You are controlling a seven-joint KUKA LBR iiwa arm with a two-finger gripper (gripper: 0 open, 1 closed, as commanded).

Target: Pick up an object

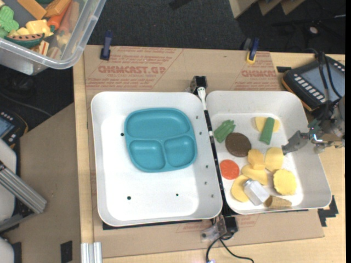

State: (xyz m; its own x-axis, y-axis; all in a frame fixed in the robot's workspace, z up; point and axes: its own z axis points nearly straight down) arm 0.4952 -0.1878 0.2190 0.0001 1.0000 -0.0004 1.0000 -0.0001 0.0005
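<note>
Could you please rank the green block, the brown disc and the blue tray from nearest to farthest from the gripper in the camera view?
Measured from the gripper at the right bin's right side:
1. Green block, just up and left of it in the right bin.
2. Brown disc, further left, in the same bin.
3. Blue tray, in the left bin.

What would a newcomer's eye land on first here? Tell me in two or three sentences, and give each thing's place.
First comes the teal three-compartment plastic plate, lying alone in the left white bin. Next is the heap of toy food in the right white bin: yellow pieces, a brown disc, an orange-red slice and green pieces. The claw sits at that bin's right side, near the yellow pieces.
</note>
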